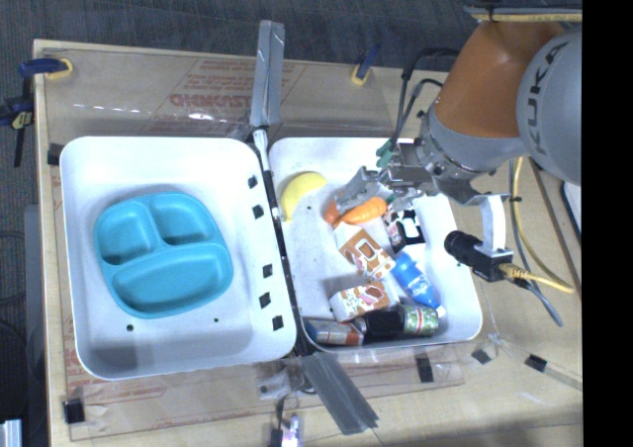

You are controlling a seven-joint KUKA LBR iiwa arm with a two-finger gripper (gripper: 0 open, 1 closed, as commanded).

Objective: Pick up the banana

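Reaching in from the upper right of the frame, the grey arm with the orange band (pixel 495 79) places its two-finger gripper (pixel 368 188) low over the right white bin (pixel 297 153); whether it is parted or closed cannot be told. An orange carrot-shaped toy (pixel 364 210) lies just beneath it. The yellow curved banana (pixel 302 190) rests just left of centre frame, near the gripper, beside the divider. Cartons, a blue bottle (pixel 413 280) and cans crowd the bin's lower part. The left white bin (pixel 79 163) holds a blue compartment tray (pixel 163 252).
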